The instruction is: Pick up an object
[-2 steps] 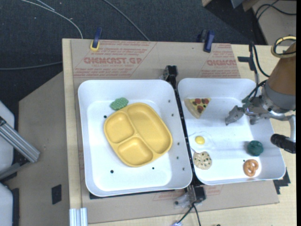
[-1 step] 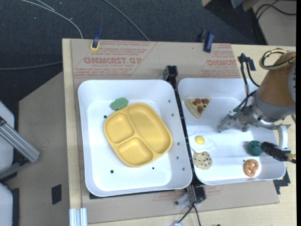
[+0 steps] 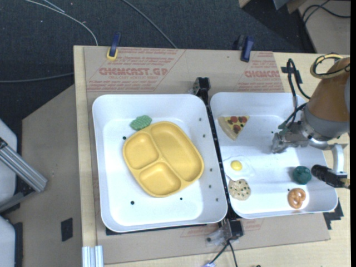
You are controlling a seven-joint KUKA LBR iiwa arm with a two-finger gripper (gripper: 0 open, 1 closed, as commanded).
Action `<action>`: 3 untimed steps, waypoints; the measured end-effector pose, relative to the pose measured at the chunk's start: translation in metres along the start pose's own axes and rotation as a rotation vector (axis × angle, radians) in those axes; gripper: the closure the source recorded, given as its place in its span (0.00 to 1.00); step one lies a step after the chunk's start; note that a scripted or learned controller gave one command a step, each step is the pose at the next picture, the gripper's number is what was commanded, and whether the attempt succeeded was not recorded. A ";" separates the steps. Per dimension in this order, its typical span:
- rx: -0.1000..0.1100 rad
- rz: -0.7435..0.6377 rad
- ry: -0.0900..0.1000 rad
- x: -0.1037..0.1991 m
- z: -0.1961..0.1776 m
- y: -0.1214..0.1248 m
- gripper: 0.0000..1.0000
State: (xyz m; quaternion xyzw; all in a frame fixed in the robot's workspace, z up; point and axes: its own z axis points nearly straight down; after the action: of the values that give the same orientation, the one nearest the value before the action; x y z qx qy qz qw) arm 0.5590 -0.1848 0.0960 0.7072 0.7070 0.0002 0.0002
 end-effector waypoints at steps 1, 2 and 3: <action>-0.005 -0.001 -0.002 0.010 -0.055 -0.001 1.00; -0.008 -0.002 -0.003 0.011 -0.118 0.005 1.00; -0.005 -0.001 -0.003 0.010 -0.168 0.006 1.00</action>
State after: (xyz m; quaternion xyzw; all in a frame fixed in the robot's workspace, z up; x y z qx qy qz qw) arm 0.5652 -0.1745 0.2638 0.7067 0.7075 0.0010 0.0029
